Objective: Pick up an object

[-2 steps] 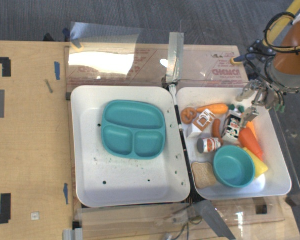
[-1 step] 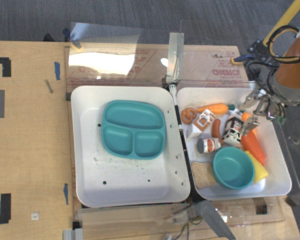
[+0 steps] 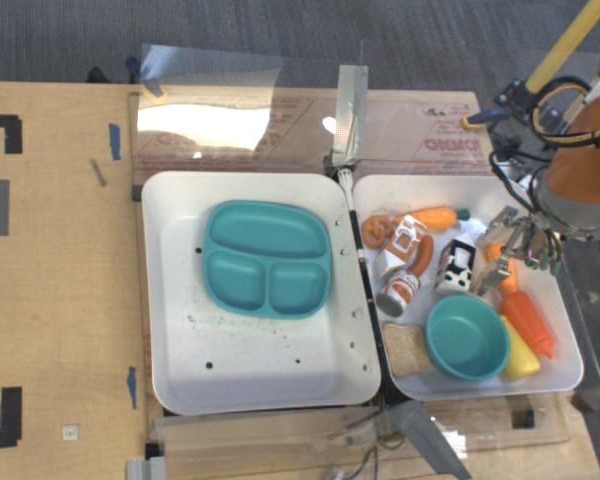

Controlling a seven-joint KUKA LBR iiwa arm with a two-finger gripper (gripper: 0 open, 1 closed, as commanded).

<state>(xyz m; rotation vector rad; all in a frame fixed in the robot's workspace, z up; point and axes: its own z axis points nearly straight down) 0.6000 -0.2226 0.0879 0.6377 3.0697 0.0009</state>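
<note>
Gripper (image 3: 510, 248), finger state not discernible, is seen over rt bin (image 3: 570, 368) near carrot (image 3: 528, 320), judged light, stiff, slick, best taken across its middle.

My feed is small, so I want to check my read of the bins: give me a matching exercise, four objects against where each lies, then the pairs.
Objects:
1. teal divided tray
2. teal bowl
3. orange carrot
4. tan sponge

Places:
A. front of the right bin, right of the sponge
B. back of the right bin
C. left bin
D. front left corner of the right bin

Pairs: 1-C, 2-A, 3-B, 4-D
</note>
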